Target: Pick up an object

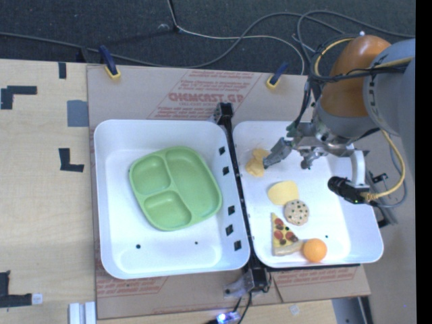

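In the right bin (351,231) lie a pale yellow chunk (256,163), a yellow oval piece (282,192), a chocolate-chip cookie (295,212), a pizza slice (284,235) and an orange (314,250). My gripper (291,158) hangs over the far part of this bin, open, with nothing between its fingers. One fingertip (273,158) is right beside the pale yellow chunk. I cannot tell whether it touches it. The other finger (308,159) points down over bare bin floor.
A green divided plate (175,187) lies in the left bin (111,201). A black divider (233,181) runs between the bins. A black connector with a yellow cable (349,189) juts from the arm over the right bin's right side.
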### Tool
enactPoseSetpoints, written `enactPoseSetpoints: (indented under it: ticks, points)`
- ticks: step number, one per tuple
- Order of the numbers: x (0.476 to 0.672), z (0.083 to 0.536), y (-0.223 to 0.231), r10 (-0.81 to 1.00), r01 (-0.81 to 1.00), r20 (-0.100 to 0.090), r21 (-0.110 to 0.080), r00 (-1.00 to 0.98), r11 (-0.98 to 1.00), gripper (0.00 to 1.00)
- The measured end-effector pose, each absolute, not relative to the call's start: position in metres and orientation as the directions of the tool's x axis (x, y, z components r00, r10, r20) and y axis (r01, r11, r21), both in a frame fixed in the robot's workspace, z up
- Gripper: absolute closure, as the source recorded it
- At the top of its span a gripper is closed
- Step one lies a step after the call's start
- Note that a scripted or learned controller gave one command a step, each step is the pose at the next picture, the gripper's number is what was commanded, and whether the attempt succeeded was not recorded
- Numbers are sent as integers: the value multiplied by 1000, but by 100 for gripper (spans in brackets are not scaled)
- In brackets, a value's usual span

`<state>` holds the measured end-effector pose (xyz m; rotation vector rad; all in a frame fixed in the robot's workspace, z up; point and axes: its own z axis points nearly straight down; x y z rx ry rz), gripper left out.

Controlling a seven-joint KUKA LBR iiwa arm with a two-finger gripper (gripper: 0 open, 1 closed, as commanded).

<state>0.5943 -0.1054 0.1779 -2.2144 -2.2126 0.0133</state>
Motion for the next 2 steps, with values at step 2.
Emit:
enactPoseSetpoints:
  ticks: [2]
  points:
    - [596, 140, -101, 1000, 1000, 0, -6, -1, 1, 0]
